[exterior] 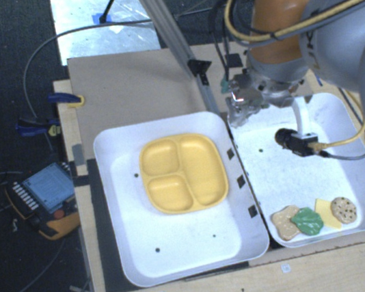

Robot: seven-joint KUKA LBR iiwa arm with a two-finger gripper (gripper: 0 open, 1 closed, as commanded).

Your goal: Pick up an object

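While I watch from above: the arm reaches in from the right, over the right bin [342, 108].
End effector [239, 106]: above that bin's far left corner; I cannot tell its state.
Toy food: cracker [285, 221], green leaf [308, 221], cheese wedge [327, 213] and cookie [344, 209] lie in a row along the near edge, well apart from it.
Left bin [123, 207]: holds a yellow divided plate [183, 173].

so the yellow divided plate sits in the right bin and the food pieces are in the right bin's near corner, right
Not quite. The camera view shows the yellow divided plate in the left bin, not the right one. The food pieces do lie in the right bin's near corner.
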